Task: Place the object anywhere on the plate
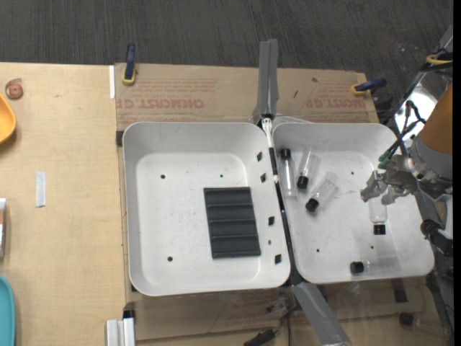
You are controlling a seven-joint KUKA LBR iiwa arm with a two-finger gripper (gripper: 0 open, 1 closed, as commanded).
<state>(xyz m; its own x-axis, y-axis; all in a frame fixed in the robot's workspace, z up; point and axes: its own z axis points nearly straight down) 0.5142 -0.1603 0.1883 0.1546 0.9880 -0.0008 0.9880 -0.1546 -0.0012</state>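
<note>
The black ribbed plate (232,222) lies flat in the middle of the left bin (144,157). My gripper (380,195) is over the right side of the right bin (346,137), far to the right of the plate. A clear vial with a black cap (379,217) hangs cap-down just under it, gripped at its top end between the fingers. Several more clear, black-capped vials lie in the right bin: one along the left wall (287,170), two near the middle-left (305,170) (322,192), and one at the front (369,267).
Both bins rest on a cardboard sheet (216,92) held by blue clamps (130,62) (367,86). A wooden bench top (65,193) extends to the left with an orange dish (4,121) and a teal item (4,310) at its edge. Cables (403,132) hang beside the arm.
</note>
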